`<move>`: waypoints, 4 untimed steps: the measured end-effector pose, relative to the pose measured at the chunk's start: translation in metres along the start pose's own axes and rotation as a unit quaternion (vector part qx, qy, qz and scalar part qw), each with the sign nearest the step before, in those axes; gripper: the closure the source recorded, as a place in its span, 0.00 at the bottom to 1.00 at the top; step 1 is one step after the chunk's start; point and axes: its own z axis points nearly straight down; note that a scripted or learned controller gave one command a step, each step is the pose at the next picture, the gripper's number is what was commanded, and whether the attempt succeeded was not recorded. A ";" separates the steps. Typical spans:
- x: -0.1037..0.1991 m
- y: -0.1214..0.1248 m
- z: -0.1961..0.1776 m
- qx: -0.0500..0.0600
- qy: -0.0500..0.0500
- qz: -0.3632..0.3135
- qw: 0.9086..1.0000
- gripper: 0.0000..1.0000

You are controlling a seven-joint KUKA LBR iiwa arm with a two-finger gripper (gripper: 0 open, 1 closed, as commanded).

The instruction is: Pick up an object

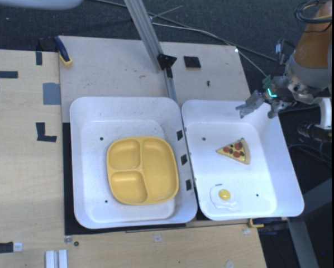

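A pizza slice (234, 150) with red toppings lies in the middle of the right bin (278, 166). A fried egg (223, 196) with a yellow yolk rests near that bin's front edge. My gripper (260, 106) hangs over the bin's far right corner, up and to the right of the pizza slice. Its two grey fingers (246, 107) are spread apart with nothing between them. The arm's orange band (313, 43) shows at the upper right.
The left bin (83, 149) holds a yellow divided plate (142, 170) with three compartments. A metal pole (147, 29) slants across the back of the bench, and cables trail behind the bins.
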 end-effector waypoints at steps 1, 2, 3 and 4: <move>0.000 0.000 -0.001 -0.001 0.000 0.000 1.000 0.00; 0.000 -0.003 0.043 0.001 -0.001 0.000 1.000 0.00; -0.002 -0.004 0.107 0.002 0.000 0.000 1.000 0.00; -0.002 -0.004 0.156 -0.002 -0.001 0.000 1.000 0.00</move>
